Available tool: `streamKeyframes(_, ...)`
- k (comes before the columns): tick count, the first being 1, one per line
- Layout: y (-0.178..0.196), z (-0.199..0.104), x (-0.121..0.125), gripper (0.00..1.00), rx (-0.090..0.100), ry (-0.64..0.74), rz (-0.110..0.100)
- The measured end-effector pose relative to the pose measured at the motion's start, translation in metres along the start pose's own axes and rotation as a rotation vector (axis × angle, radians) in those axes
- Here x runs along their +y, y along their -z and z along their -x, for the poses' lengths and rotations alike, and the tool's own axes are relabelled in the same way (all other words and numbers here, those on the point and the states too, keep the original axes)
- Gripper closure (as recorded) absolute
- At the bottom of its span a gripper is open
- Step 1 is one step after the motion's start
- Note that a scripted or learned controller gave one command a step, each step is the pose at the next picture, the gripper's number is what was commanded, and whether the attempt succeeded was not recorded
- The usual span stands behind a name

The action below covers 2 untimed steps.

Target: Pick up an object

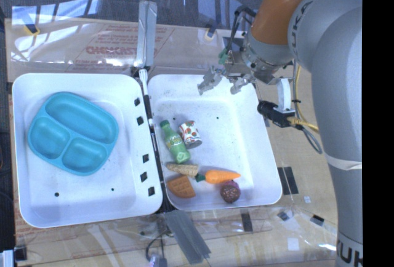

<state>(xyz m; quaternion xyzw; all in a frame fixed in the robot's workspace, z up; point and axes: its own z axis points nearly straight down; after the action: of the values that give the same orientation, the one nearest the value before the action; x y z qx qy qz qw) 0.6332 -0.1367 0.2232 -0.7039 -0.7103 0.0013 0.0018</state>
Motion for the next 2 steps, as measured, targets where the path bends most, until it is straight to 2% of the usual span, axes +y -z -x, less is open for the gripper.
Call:
streamKeyframes(1, -0.087, 0.004, -0.058, 0.0, 0.0, -0.056, -0.001)
streamKeyframes(2, -0.123, -0.042, -0.053, 0.0, -0.001, -0.088, 0.002)
